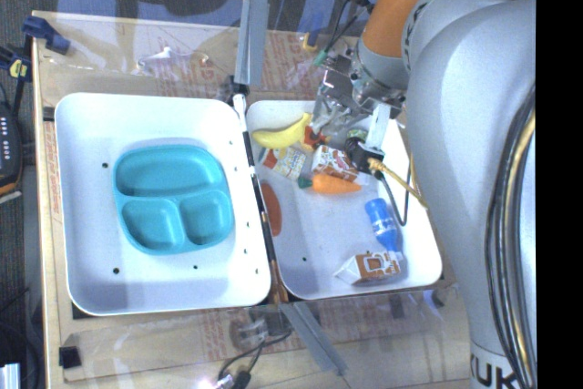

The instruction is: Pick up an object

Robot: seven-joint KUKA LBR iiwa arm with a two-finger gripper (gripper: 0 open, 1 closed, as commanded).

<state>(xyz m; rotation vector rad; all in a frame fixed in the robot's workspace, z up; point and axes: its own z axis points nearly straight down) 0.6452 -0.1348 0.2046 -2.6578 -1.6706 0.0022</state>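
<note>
Camera view: two white bins on table. Left bin [82,278] holds one teal divided tray [171,196]. Right bin [319,273], clutter at 12 o'clock: one banana [281,135], one orange carrot [335,185], snack packets. One blue bottle [383,224] at 3 o'clock, one small carton [372,266] at 5. Claw [339,118] low above banana pile; grip state cannot tell. Banana likely light, soft, smooth; take mid-body.

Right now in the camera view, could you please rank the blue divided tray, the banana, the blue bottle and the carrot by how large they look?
1. blue divided tray, by far the largest.
2. banana.
3. blue bottle and carrot look about alike, so I won't rank them.
</note>
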